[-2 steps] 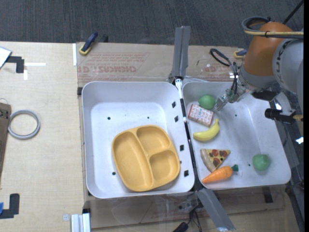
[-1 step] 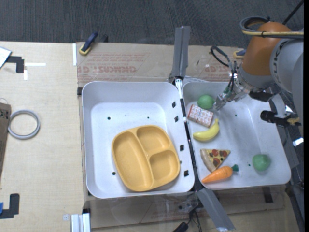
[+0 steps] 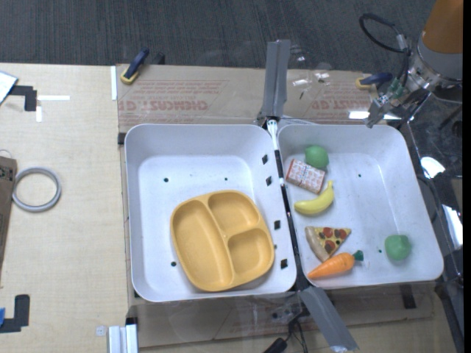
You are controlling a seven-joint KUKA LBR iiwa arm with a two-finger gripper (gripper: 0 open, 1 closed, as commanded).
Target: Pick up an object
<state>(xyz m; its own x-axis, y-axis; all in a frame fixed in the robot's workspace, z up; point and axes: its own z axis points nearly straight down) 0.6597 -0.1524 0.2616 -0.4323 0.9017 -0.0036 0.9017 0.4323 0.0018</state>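
Toys lie scattered in the right bin (image 3: pixel 368 149), and my gripper (image 3: pixel 388 100) hangs over that bin's far right corner, just outside the rim, with nothing visibly held. Whether it is spread or pressed together I cannot tell, since it shows as a small tangle of metal and cable. My arm (image 3: pixel 446 17), with its orange band, rises away behind it. Closest to my gripper is a green ball (image 3: pixel 316 156), off to the left and a little nearer the camera. Just past the ball sits a red-and-white packet (image 3: pixel 305 175), and beyond that a banana (image 3: pixel 315 201) touching the packet's near edge. Farther from my gripper, toward the bin's near wall, lie a pizza slice (image 3: pixel 327 240) and a carrot (image 3: pixel 335 265) side by side. A second green piece (image 3: pixel 397 247) rests almost straight toward the camera from my gripper, near the right wall. Well to the left of it, in the left bin (image 3: pixel 147 160), lies a yellow divided plate (image 3: pixel 221 240). Farthest from my gripper, on the tabletop (image 3: pixel 66 271), rests a roll of tape (image 3: pixel 34 188).
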